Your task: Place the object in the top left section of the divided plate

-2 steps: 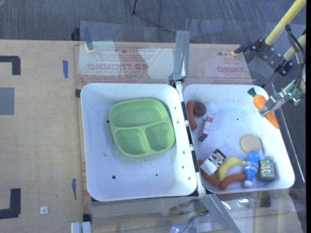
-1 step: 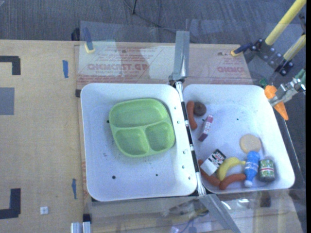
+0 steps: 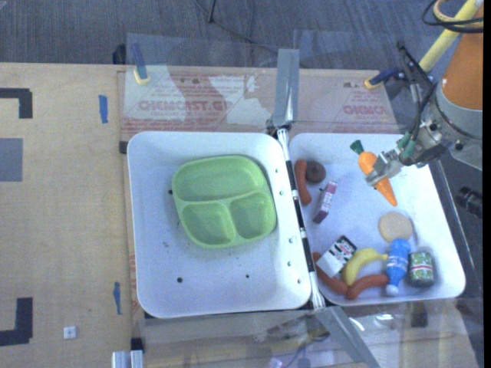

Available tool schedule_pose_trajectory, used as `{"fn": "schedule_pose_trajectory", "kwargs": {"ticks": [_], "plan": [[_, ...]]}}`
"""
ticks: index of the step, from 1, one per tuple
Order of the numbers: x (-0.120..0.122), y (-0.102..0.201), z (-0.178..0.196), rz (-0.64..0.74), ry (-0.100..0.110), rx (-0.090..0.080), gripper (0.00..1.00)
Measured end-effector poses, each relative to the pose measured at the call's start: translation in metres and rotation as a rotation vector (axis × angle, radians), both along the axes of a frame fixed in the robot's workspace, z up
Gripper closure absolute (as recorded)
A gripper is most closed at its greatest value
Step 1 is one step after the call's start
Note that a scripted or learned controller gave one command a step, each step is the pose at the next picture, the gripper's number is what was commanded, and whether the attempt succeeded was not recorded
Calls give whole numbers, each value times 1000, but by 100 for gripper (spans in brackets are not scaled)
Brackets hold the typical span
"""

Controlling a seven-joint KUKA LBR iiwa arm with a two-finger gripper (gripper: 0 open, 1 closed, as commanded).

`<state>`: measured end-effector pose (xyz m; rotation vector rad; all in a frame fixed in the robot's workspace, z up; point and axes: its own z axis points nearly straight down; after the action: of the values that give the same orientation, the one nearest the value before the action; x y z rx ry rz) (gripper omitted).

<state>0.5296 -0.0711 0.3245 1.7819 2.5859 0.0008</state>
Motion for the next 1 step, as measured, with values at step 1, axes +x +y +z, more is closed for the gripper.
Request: {"fn": "schedule_pose_trajectory", "kwargs": {"ticks": [1], "plan": [[-11, 45, -69, -29, 1, 1, 100]]}}
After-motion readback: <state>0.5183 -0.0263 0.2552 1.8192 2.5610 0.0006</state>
